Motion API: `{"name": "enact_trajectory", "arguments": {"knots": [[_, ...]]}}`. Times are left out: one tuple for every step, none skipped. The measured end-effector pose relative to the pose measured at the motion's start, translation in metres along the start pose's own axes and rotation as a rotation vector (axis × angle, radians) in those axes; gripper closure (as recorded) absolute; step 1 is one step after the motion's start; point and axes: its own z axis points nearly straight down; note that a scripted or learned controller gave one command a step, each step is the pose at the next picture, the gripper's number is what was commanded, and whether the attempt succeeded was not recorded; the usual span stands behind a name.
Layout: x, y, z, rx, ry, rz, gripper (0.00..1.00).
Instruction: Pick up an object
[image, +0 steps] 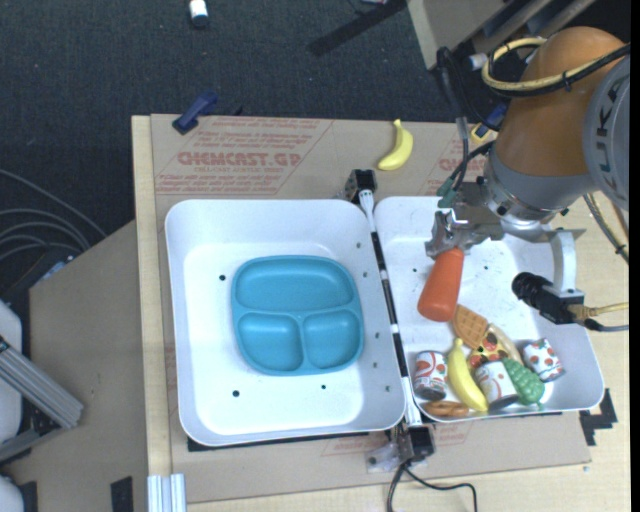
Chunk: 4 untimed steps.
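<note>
1. Bench (260, 165): brown board printed with red lettering, lying over dark carpet (90, 70); grey cables are trailing at the far left.
2. Left bin (190, 300): white and shallow, holding a blue divided tray (296, 313) at its centre.
3. Right bin (400, 240): white, sitting just beside the left bin; a pile of small toy foods (480, 375), among them a yellow banana, is crowding its near corner.
4. Loose banana (396, 148): lying on the board beyond the bins.
5. Gripper (452, 238): hanging over the right bin's far half, fingers clasping the top of an orange carrot (442, 284), which is pointing down toward the bin floor.
6. Arm (545, 110): grey and orange, reaching in from the right.
</note>
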Motion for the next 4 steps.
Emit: {"name": "enact_trajectory", "arguments": {"knots": [[0.066,-0.038,0.009,0.005,0.001,-0.001,1.0],[0.025,0.019,-0.009,0.0,-0.001,0.002,1.0],[0.085,-0.058,0.072,0.005,0.0,0.0,1.0],[0.095,-0.025,0.031,0.001,0.0,0.001,1.0]]}}
